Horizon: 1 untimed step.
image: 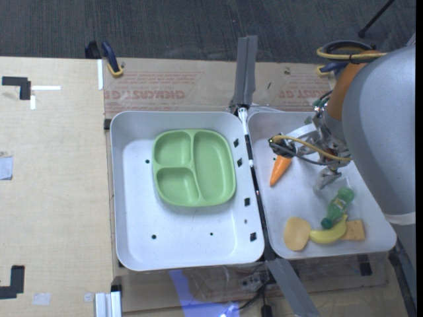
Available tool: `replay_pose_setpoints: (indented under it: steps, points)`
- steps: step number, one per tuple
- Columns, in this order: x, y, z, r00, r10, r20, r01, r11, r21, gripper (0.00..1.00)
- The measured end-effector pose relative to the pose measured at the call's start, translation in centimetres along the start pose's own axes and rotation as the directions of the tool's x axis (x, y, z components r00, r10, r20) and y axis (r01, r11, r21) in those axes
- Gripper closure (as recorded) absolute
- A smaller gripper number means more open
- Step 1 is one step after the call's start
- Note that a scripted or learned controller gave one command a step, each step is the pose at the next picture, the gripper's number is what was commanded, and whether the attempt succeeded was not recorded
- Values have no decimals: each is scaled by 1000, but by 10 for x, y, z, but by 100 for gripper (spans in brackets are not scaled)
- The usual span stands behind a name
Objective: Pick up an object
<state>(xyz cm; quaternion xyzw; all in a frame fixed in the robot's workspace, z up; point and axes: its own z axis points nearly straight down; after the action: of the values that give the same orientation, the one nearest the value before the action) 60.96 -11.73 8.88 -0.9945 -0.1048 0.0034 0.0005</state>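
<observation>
Grey and smooth, the arm's rounded casing (pixel 386 137) bulks large at the right, with its orange band (pixel 340 94) above the wrist. Below it the pincer (pixel 328 174) hangs over the right bin (pixel 301 200), a tangle of bare metal parts and looped yellowish cable; how far it is open cannot be told, and nothing can be seen in its hold.

Just left of it lies a toy carrot (pixel 280 169), a plain orange cone pointing down-left. Near the pincer's lower side a small green bottle (pixel 339 203) lies tilted, glossy like plastic. Against the bin's near wall sit a curved yellow banana (pixel 328 235), a rounded yellow-orange piece (pixel 297 234) to its left, and a flat tan square (pixel 356 230) to its right.

In the left bin (pixel 132 236) a pale green plate (pixel 156 170) with three compartments lies flat, matte and round-cornered.

Behind both bins a brown cardboard sheet (pixel 172 88) carries red printing, upside down and too faint to read. Pale wood forms the surface (pixel 53 197).
</observation>
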Motion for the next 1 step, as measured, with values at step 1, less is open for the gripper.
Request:
replay_pose_setpoints:
  steps: [1]
  points:
    - [-1,-1,-5,1000,-5,10,5,1000,2,100]
